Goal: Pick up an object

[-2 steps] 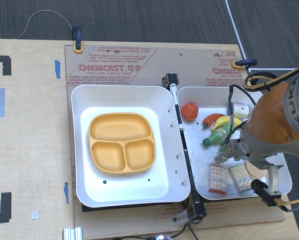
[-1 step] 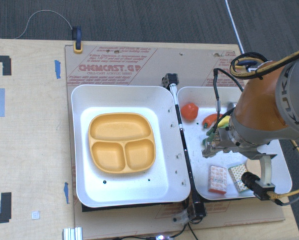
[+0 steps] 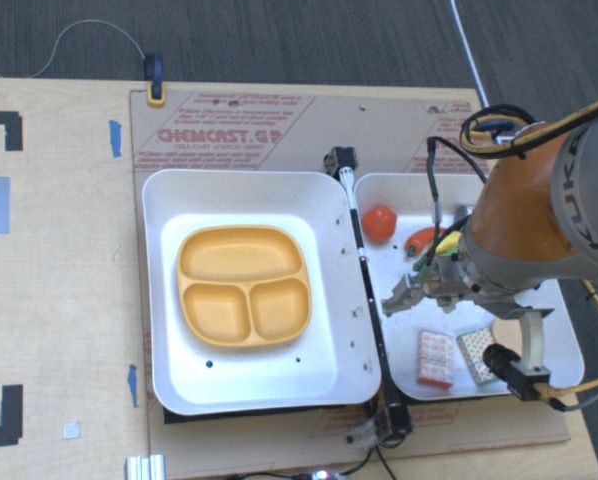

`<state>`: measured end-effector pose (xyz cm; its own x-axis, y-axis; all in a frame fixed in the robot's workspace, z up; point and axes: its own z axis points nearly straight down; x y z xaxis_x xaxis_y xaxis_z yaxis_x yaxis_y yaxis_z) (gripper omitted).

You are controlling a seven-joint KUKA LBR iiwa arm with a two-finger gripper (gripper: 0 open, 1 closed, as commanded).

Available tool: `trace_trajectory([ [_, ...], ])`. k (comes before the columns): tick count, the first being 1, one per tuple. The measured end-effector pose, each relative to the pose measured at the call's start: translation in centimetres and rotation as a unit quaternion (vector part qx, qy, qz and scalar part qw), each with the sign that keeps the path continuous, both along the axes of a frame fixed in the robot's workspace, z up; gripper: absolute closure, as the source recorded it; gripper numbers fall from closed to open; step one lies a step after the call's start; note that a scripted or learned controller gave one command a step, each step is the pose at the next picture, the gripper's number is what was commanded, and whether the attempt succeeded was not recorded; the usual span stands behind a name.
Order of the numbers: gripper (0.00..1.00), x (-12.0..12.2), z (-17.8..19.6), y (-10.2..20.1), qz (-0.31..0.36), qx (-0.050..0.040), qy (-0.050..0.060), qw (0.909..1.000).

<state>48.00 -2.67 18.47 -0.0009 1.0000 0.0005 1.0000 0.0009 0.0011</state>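
Wooden bench (image 3: 59, 298) — two white bins (left (image 3: 169, 268), right (image 3: 394, 193)) on a printed board (image 3: 229, 128).

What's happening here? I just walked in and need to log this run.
A KUKA arm reaches from the right over the right bin, its end effector low among small items: a red tomato and a red-and-white packet. Nothing is visibly held. The left bin holds a yellow divided plate.

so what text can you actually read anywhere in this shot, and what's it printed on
"CHEMCAST" in red, then letters like "GP", upside down, on the brown protective sheet under the bins.
Smaller red lines around it: too blurred to read.
Red print near the sheet's right top corner: too small.
Speckled packets in the right bin: no readable text.
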Motion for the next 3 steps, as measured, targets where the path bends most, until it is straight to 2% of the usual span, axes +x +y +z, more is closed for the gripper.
trace_trajectory([
  [1,0.0,0.0,0.0,0.0,0.0,0.0,0.0,1.0],
  [2,0.0,2.7,-8.9,-6.1,0.0,0.0,0.001,1.0],
  [3,0.0,0.8,-9.4,-7.1,0.001,-0.0013,-0.01,0.9999],
])
